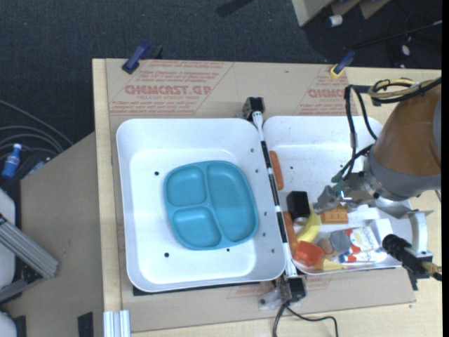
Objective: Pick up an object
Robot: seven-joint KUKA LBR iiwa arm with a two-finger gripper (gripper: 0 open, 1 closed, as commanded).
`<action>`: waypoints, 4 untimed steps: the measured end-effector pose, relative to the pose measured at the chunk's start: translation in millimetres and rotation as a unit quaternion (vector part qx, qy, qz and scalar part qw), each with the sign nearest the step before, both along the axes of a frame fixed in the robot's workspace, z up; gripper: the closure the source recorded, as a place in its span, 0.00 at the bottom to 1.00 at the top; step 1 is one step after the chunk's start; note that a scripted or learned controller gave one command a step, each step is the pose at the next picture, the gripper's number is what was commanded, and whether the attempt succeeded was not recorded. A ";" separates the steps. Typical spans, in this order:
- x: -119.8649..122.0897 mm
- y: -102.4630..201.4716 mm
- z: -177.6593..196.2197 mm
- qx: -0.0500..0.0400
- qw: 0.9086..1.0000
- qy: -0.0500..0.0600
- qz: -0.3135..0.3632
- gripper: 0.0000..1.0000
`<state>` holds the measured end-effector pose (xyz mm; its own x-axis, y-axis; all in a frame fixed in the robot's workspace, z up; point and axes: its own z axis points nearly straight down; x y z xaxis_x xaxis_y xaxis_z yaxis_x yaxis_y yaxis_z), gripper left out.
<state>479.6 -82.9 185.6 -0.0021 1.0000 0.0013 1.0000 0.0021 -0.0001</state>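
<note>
My gripper (334, 199) reaches in from the right and hangs low over the right bin (309, 135), just above a small orange box (335, 217). Beside it on the left stands a black block (298, 203), with a yellow banana (309, 227) below that. Toward the bin's front lie a red-orange piece (308, 253), a grey lump (340, 241) and a flat white packet (363, 248). An orange stick (276, 170) lies along the bin's left wall. Nothing can be seen held in the gripper.
The left bin (140, 188) holds a blue divided plate (210, 203). The grey arm body (410, 153) with black cables covers the right bin's right side. Cardboard (175, 86) lies behind the bins.
</note>
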 end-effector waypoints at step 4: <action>-0.7 54.1 82.2 0.000 1.000 0.002 -0.001 1.00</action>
<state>478.8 -28.8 267.8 -0.0005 1.0000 0.0005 1.0000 0.0005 -0.0034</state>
